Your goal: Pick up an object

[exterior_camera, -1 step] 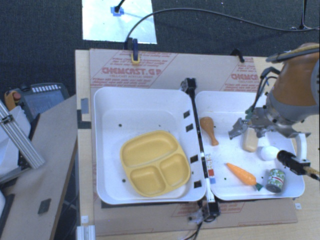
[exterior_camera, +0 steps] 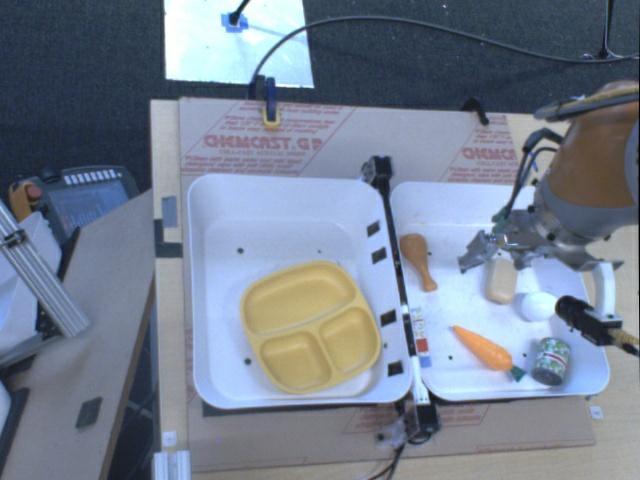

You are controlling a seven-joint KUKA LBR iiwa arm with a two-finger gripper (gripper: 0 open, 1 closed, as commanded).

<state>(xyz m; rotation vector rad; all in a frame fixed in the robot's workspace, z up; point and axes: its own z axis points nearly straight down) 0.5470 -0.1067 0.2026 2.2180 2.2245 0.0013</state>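
The arm reaches in from the right, its orange band broad above the grey wrist. The wrist tips down and leftward, with cables looping along its left side. The gripper hangs below the wrist, its grey fingers pointing left and down; how far apart they stand is hard to make out
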